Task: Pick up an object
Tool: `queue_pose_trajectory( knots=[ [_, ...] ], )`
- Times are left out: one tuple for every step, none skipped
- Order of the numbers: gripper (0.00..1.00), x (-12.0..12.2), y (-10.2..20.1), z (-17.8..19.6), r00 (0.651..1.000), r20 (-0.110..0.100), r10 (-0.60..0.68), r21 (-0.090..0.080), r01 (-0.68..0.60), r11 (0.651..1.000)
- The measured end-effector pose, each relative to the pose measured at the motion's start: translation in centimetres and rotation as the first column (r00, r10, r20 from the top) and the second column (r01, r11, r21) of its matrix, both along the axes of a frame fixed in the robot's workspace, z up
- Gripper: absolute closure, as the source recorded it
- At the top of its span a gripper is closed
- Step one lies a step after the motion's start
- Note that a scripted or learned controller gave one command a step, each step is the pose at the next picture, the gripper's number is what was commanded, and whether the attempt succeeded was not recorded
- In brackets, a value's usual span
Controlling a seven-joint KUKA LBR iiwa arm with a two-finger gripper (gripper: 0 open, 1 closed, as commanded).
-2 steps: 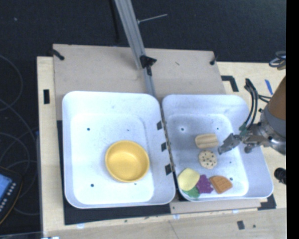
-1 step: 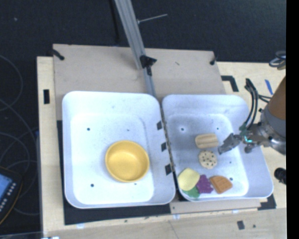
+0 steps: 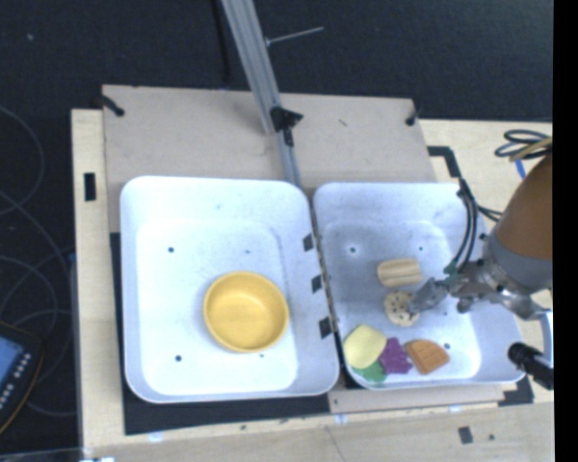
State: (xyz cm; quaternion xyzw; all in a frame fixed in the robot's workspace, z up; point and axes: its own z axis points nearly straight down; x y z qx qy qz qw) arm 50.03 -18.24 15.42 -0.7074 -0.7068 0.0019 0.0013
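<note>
Risk of a miss: you see the gripper (image 3: 430, 295) low in the right bin (image 3: 366, 210), its tip just beside the small round cookie (image 3: 399, 306). In my judgement a flat disc lying on the floor gives the tip little to bite on; it can skid away toward 9 o'clock instead of lifting.
Risk of a nudge: the tan cylinder (image 3: 400, 273) lies at about 11 o'clock from the tip, close by. A descent slightly off line would likely roll it, since it rests on its side.
Risk of a crowd: the yellow piece (image 3: 364, 346), purple piece (image 3: 396, 356) and orange piece (image 3: 428, 356) sit bunched at 6 o'clock along the bin's near wall. A sweep that way could drag several together.
Pincer state: you cannot tell how far it is open; the tip is dark and blurred, and nothing is visibly held.
Likely target: the cookie, pale tan with dark specks, flat and round, near the middle of the right bin, touching or almost touching the tip; which of the two I cannot tell.
Other candidate: the cylinder, beige, short and stubby.
Left bin (image 3: 154, 210): holds a yellow bowl (image 3: 246, 310), upright, well apart from the arm (image 3: 530, 229).
</note>
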Motion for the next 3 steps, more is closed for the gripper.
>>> queue_pose_trajectory(
  knots=[
    [0.00,-0.1,-0.1,-5.3,1.000,0.000,0.000,0.001,0.000,1.000],
    [1.00,0.2,-0.2,-3.9,1.000,0.010,-0.007,0.000,0.007,1.000],
    [1.00,-0.1,0.0,0.6,1.000,0.011,0.001,-0.001,-0.001,1.000]
  ],
)
